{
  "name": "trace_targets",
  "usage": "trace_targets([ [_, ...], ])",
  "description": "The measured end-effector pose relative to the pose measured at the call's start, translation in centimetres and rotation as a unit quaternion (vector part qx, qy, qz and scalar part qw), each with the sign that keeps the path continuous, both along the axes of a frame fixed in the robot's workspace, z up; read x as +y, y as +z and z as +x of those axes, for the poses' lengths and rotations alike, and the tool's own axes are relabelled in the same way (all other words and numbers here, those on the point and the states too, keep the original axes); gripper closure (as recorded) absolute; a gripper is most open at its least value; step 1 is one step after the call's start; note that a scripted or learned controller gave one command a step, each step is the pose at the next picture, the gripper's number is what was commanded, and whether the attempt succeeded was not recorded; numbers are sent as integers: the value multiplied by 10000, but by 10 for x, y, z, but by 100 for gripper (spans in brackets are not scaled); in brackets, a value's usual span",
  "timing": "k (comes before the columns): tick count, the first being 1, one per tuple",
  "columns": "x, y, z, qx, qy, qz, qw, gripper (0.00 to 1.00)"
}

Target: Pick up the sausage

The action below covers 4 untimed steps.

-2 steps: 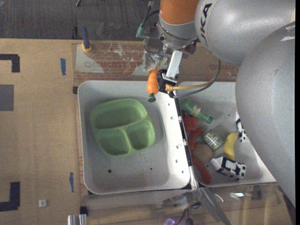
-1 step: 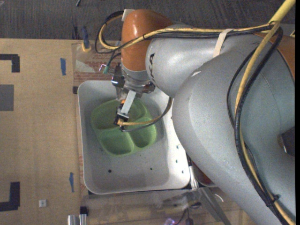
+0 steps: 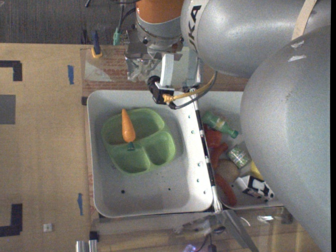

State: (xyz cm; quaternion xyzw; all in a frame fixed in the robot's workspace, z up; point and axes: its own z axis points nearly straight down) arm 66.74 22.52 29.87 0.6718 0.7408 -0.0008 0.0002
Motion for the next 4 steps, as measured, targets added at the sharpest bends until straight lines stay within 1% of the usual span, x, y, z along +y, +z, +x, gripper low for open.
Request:
trace_targets([
  [1,-57,-4,-23,23,530,-1,9986,100],
  [2,-34,-19,-26,29,254,0,9997,100],
  [3,-50,-58,-59,26,875,2,9962,100],
  [4,-19,-202,-35,5,1111,9,9938,100],
])
